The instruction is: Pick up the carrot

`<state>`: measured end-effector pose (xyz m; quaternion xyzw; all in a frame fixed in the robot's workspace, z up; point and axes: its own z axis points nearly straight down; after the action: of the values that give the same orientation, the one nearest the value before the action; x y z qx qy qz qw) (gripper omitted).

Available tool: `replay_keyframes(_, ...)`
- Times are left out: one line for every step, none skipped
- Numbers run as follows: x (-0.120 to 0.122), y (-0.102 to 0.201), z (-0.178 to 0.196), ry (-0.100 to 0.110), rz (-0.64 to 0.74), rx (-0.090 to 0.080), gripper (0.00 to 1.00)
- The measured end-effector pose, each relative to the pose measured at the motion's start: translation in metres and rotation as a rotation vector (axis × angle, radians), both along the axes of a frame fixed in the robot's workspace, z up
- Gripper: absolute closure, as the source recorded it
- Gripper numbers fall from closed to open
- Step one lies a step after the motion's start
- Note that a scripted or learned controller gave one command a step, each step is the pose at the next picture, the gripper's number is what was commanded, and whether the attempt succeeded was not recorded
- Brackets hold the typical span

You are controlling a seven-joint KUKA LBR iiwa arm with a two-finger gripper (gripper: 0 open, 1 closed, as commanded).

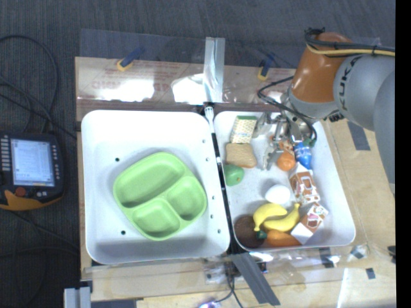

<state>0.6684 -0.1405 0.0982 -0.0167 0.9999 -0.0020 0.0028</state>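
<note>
The carrot (281, 239) is an orange stub lying at the front of the right bin (340, 201), partly under the yellow banana (277, 216) and beside a white and red carton (311, 219). My gripper (277, 150) hangs over the back of the same bin, well behind the carrot. It is just left of a small round orange fruit (286, 162) and right of a tan bread slice (241, 154). Nothing shows in its grasp.
The right bin also holds a cracker box (243, 129), a green lime (234, 175), a white egg (278, 194), a brown round item (246, 227), a blue packet (304, 153) and a red-patterned box (303, 185). A green divided plate (160, 194) lies in the left bin (103, 133).
</note>
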Motion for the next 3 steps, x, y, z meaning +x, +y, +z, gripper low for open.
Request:
replay_keyframes(-0.038, -0.056, -0.008, -0.006, 0.061, -0.001, 0.0)
replay_keyframes(-0.012, -0.064, -0.009, -0.004, 0.011, 0.006, 0.0)
replay_keyframes(-0.003, -0.012, -0.008, -0.004, 0.04, 0.002, 0.0)
